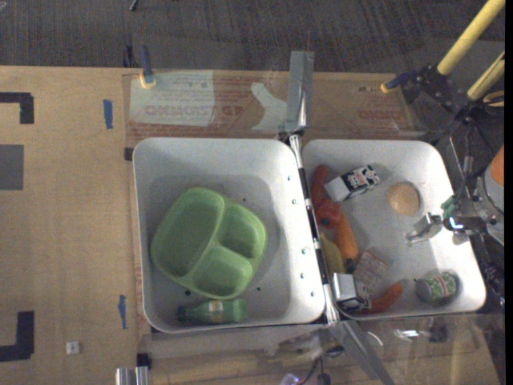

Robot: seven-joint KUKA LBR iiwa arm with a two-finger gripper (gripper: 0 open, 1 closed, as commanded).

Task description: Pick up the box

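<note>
A small black-and-white box (353,182) lies tilted near the back left of the right bin (439,157). A second small box (345,285), grey with a dark face, sits at that bin's front left corner. My gripper (435,224) reaches in over the bin's right side, above the floor between the round tan bun (405,199) and the green can (437,287). It is well to the right of both boxes, and I see nothing held in it.
Along the right bin's left wall lie orange and red sausage-like pieces (330,215) and a yellow banana (333,255). A tan packet (371,267) and a red sausage (385,297) lie near the front. The left bin (160,155) holds a green divided plate (209,241) and a green bottle (212,311).
</note>
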